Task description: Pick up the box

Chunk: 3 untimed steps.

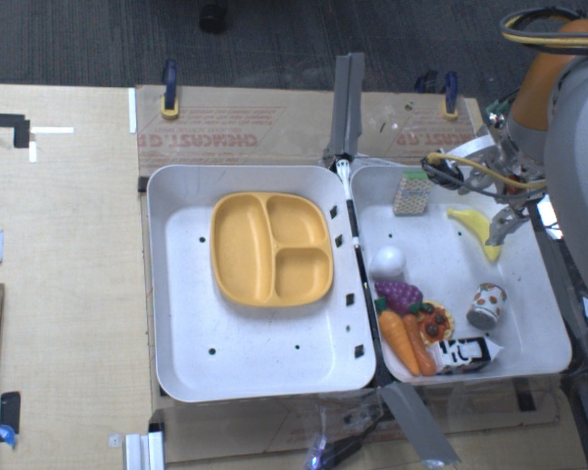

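Note:
A small black-and-white box [467, 353] lies at the front of the right bin [554, 355], next to the carrot [409, 344]. A speckled grey-green block [411, 195] stands at the back of the same bin. My gripper [508, 223] hangs low over the bin's right side, just right of a yellow banana [474, 228] and well behind the black-and-white box. Cables and the wrist cover much of the gripper, and nothing shows held in it.
The right bin also holds a white ball [386, 259], purple grapes [401, 294], a pizza-like toy [434, 321] and a small can [486, 305]. A yellow divided plate [271, 249] sits in the left bin [176, 360]. A divider [355, 262] separates the bins.

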Each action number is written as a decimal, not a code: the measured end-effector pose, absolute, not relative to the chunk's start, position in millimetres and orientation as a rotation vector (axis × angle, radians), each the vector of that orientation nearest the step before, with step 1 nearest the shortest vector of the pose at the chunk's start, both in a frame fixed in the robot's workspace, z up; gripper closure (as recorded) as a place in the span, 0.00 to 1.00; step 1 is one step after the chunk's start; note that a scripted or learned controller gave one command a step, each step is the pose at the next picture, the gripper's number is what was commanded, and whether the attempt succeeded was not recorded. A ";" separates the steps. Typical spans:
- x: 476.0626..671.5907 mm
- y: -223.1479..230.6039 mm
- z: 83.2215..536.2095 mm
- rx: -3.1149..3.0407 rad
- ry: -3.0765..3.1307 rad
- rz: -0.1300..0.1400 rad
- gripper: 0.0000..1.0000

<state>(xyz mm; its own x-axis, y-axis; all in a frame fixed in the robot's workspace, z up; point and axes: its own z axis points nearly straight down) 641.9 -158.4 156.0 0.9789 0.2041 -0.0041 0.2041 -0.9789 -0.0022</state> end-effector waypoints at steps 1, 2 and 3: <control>634.5 -203.6 302.8 -3.126 -0.313 0.005 0.00; 650.4 -147.3 179.8 -3.111 -0.427 0.007 0.00; 640.6 -66.6 190.9 -3.125 -0.311 0.004 0.00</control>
<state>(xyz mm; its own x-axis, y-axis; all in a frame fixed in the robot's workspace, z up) 640.6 -66.6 190.9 0.9804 0.1969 -0.0025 0.1969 -0.9804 -0.0012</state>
